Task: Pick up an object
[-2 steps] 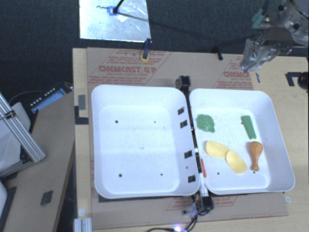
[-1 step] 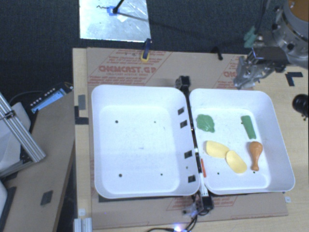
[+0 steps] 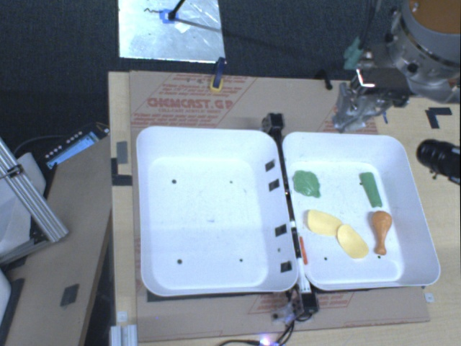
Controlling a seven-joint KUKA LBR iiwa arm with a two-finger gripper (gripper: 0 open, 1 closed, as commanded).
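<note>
The hand [image 3: 354, 110] hangs over the bench [image 3: 310, 96] just behind the right bin's [image 3: 414, 193] far rim, holding nothing; whether it is open or closed cannot be told. In that bin lie a green lump [image 3: 306, 184], a green stick [image 3: 371, 189], two yellow pieces [image 3: 338, 232] touching, and a drumstick [image 3: 380, 229]. The left bin [image 3: 155, 146] sits just beside it.

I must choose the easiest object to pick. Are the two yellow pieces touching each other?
Touching. The camera view shows the upper yellow piece and the lower yellow piece meeting edge to edge.
</note>
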